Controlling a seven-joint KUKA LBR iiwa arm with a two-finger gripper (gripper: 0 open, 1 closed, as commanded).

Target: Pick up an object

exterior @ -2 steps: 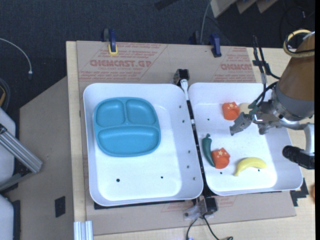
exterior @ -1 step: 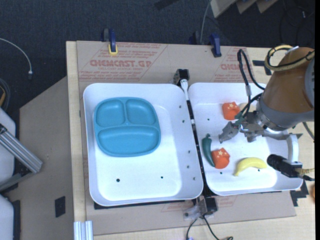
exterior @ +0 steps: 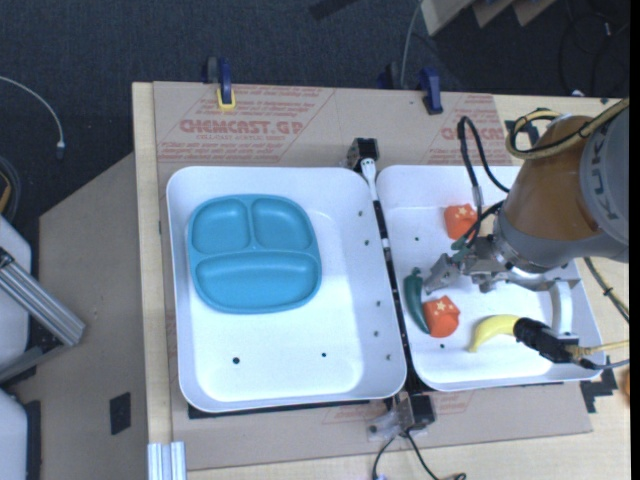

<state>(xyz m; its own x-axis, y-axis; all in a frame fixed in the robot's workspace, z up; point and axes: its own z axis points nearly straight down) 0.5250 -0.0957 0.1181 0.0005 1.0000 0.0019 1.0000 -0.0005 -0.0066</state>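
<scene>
Above right bin, jaws' state unclear, perhaps near glossy red pepper, curved banana.

A blue divided plate lies in the left white bin; blue clamps grip the board.

bright, even overhead light washes my white bins to glare; soft shadows beside them, and slight overall blur.

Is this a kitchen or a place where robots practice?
Most likely a robot practice lab, not a kitchen. A robot arm reaches over two white bins clamped to a board, cables run around them, and the food looks like toys: a banana and a blue divided plate.
</scene>
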